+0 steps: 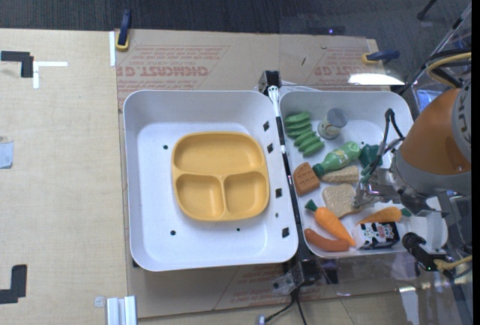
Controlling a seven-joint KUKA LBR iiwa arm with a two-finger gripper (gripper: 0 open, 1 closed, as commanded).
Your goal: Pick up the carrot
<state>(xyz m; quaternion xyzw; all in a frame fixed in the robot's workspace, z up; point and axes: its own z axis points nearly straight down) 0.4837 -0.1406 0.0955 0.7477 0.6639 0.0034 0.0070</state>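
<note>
The carrot (333, 224) is orange with a small green top and lies tilted in the lower left part of the right bin (358, 100). My gripper (365, 194) hangs low over the right bin's middle, just right of a slice of bread (339, 200) and up and to the right of the carrot. The carrot lies apart from the gripper. A second, smaller orange piece (381, 215) lies just below the gripper. The grey arm with its orange band (441, 137) comes in from the right and covers the bin's right side.
The right bin also holds green pea pods (303, 132), a green bottle-shaped toy (337, 158), a brown cracker (305, 178), a red sausage (327, 242), a grey cup (333, 121) and a black and white box (377, 234). The left bin (142, 188) holds a yellow divided plate (220, 175).
</note>
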